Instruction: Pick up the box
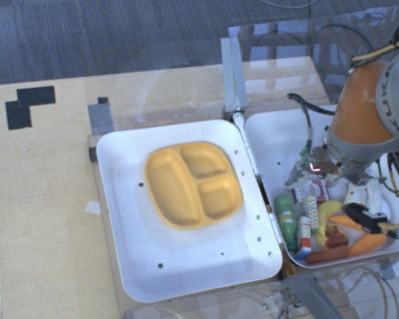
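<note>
A: What's on the left?
B: A yellow three-compartment plastic tray (192, 183) in the left white bin (139, 275).
A: And the box?
B: A white-and-red carton (309, 209), print unreadable, in the right bin (274, 136) beside a green bottle (286, 216). Gripper (317, 163) just above it; grip unclear.

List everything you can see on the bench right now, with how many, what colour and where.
Bins: two, white, side by side on the bench.
Divided tray: one, yellow, three compartments, in the left bin.
Box: one, white with red print, in the right bin's pile.
Bottle: one, green, left of the box.
Banana: one, yellow, right of the box.
Carrot: one, orange, near the right bin's front edge.
Arm: one, grey with orange band, over the right bin.
</note>
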Controlling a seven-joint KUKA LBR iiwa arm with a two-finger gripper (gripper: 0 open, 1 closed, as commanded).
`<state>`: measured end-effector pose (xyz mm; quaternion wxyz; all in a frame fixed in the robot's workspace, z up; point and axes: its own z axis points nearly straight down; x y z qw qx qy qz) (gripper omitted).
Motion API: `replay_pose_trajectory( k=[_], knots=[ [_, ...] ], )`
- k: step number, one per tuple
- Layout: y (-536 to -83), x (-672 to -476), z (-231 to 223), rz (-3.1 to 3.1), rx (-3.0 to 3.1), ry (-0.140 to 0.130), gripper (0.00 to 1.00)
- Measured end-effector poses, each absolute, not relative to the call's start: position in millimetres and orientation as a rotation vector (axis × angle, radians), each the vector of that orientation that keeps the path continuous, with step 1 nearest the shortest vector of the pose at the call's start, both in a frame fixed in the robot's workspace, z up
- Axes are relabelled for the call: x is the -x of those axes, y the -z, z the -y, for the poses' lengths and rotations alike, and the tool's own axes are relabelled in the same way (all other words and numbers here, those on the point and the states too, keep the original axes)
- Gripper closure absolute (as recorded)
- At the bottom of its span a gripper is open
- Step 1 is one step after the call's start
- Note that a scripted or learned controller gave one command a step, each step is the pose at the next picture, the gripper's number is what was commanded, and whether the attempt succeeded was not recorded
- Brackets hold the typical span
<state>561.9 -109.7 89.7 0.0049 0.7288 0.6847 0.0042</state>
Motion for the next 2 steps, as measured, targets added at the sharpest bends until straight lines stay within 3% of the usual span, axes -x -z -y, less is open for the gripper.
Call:
replay_pose_trajectory(
  k=[1, 2],
  knots=[
    [-100.4, -563.9, 108.9, -2.144, -2.278, -0.019, 1.0],
    [-186.3, -577.6, 43.5, -2.369, -2.055, -0.008, 1.0]
  ],
)
